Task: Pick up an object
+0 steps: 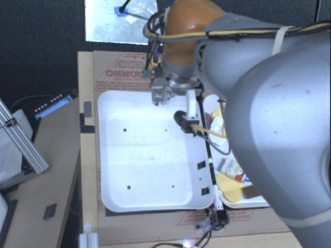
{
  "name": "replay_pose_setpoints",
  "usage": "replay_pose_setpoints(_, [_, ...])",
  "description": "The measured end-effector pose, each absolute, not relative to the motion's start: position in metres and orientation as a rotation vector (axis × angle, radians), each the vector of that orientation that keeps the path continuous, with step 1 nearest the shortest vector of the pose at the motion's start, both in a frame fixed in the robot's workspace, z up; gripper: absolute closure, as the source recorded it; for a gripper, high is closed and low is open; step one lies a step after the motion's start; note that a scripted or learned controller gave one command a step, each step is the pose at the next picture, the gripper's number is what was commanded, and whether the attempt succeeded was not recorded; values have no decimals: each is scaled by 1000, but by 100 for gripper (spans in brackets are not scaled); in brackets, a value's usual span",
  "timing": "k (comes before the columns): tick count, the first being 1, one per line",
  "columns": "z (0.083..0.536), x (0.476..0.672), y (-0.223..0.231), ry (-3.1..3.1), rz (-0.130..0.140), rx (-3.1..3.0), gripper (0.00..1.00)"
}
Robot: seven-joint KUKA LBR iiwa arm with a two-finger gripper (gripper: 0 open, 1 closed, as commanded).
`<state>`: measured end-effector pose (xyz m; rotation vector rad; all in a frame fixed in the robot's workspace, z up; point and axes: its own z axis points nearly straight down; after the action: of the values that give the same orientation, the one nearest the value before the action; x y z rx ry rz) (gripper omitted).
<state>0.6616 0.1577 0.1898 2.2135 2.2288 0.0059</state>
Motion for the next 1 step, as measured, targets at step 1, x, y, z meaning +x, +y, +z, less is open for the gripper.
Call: replay_pose_setpoints(1, [184,628,84,2216,-6,2226,100])
